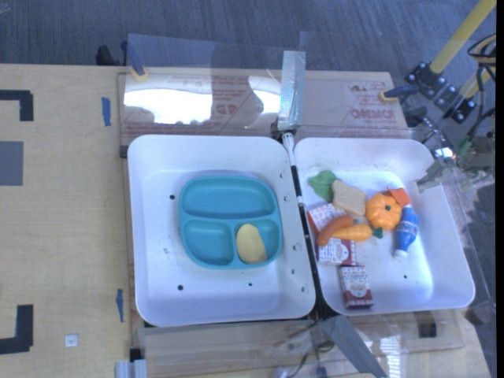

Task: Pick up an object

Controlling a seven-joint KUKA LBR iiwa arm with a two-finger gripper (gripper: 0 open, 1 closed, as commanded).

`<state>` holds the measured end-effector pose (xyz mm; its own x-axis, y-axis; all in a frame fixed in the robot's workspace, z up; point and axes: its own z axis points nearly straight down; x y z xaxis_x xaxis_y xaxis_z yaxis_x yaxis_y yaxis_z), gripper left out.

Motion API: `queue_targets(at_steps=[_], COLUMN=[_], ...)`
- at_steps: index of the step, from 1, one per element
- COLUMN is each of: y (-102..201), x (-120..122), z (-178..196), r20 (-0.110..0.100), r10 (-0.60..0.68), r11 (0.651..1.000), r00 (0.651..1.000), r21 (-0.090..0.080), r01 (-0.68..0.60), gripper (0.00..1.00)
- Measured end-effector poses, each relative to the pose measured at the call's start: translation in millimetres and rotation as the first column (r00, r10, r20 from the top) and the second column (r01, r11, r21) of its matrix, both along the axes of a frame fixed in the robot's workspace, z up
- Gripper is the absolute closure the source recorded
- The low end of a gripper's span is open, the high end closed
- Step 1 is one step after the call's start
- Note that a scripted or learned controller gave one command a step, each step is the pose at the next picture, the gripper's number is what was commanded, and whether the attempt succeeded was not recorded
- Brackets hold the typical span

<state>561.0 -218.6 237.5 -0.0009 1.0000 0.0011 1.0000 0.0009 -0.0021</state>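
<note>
Nearest you, a red carton (356,286) lies at six o'clock in the right bin (449,282). Above it, carrot (344,230), pumpkin (383,210), bread slice (350,198) and blue bottle (405,233) cluster mid-bin. The gripper (438,168) sits at two o'clock from them, at the bin's rim, holding nothing you can see; its grip state you cannot tell.

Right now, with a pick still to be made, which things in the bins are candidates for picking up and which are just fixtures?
Candidates:
pumpkin
carrot
bread slice
green leaf
blue-and-white bottle
red-and-white cartons
yellow potato-like piece

Fixtures:
teal divided tray, which holds the yellow piece
left bin
right bin
clear panel behind the bins
</note>
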Motion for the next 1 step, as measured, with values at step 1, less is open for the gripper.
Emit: queue_targets(at_steps=[1], y=[40.9], x=[40.9], z=[-94.1], r20=[-0.010], r10=[-0.041], r11=[0.999], r00=[0.999], r21=[0.003], r01=[0.041], gripper=[0.00])
